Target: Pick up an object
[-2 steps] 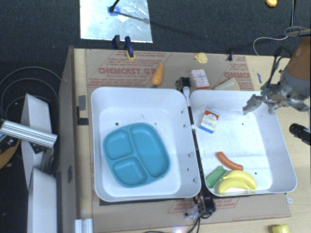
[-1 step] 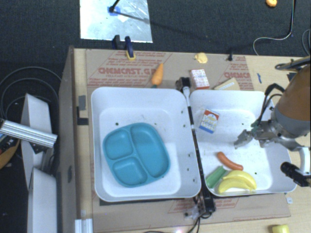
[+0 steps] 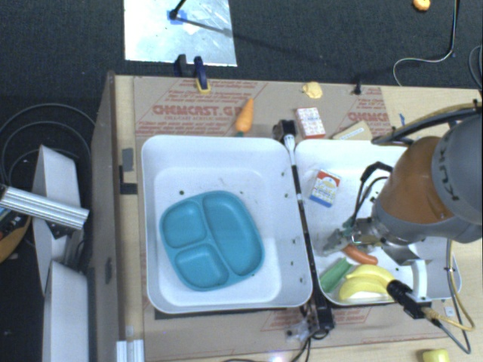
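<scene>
Hot dog [image 3: 360,256] lies near right bin's [image 3: 343,151] front edge, just behind banana [image 3: 367,282] and green piece [image 3: 334,274]. My claw [image 3: 349,236] hovers at it; grip state, cannot tell. Nothing lifted yet.

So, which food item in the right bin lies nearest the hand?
The orange-red sausage, just beneath the hand; the banana and green piece lie lower.

Blue divided plate [image 3: 211,239] in white bin [image 3: 173,173]; yellow banana [image 3: 366,283]; green cucumber [image 3: 333,274]; orange carrot [image 3: 244,116].
</scene>
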You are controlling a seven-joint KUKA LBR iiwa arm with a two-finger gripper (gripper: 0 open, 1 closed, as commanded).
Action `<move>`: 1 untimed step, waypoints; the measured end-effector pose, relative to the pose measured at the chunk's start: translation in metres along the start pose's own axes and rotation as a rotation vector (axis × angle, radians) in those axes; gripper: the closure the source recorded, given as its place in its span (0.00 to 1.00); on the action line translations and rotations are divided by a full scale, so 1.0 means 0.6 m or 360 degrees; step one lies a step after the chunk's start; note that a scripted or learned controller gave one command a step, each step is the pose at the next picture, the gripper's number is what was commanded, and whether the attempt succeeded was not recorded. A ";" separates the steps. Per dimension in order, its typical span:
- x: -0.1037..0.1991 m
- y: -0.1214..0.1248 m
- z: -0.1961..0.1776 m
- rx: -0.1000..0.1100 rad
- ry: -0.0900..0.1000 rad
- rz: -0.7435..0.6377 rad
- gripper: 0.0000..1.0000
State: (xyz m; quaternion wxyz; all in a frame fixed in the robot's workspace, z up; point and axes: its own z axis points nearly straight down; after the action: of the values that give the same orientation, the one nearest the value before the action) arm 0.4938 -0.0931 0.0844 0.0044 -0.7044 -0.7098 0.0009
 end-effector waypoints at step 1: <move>-0.098 0.050 -0.001 -0.0019 -0.0014 0.0015 0.00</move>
State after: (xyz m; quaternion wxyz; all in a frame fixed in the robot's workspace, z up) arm 0.5244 -0.1515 0.0847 -0.0029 -0.7078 -0.7064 -0.0003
